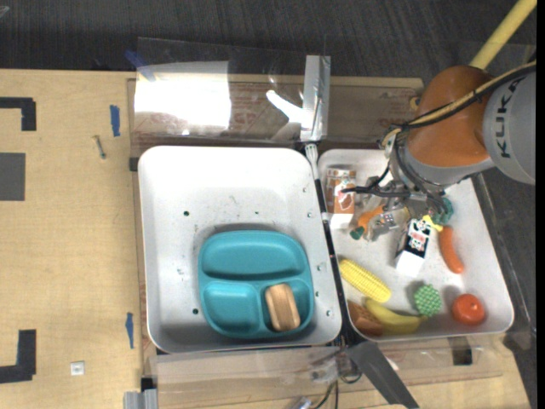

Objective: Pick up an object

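Left bin [162, 228]: teal divided plate [253, 279] at the near edge, bread roll [283, 306] in its near-right compartment. Right bin [498, 292], near edge: banana [393, 315] beside a green scrubby ball [427, 299], tomato [467, 308] in the near-right corner. Corn cob [364, 280] just behind the banana, toward the bin's left wall. Mid-bin: white carton [414, 244] with black print, orange carrot [451, 250] to its right. Far-left corner: small printed packet [342, 192]. Gripper [385, 218] is down over the bin's far-middle clutter, near a small orange item [368, 221]; can't tell finger state, wrist and cables mask them.
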{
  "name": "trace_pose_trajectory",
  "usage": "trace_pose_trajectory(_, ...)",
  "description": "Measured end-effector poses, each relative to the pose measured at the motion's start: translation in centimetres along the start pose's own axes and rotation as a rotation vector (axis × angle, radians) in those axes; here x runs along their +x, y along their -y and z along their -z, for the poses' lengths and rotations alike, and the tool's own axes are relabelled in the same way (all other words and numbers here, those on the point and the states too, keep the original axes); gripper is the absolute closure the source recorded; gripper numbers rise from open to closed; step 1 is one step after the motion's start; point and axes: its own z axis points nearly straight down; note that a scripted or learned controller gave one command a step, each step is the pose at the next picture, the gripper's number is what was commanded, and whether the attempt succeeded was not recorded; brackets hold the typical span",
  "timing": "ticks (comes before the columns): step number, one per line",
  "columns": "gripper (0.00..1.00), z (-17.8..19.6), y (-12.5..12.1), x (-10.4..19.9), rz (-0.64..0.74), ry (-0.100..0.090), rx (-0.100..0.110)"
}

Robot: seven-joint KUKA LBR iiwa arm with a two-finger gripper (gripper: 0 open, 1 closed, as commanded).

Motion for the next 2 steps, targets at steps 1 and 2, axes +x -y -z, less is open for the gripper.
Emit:
trace_pose_trajectory(1, 1.00, 11.8, -5.7, -0.2, -0.020, 0.002, -0.002)
trace_pose_trajectory(2, 1.00, 16.4, -3.5, -4.0, 0.001, -0.006, -0.003)
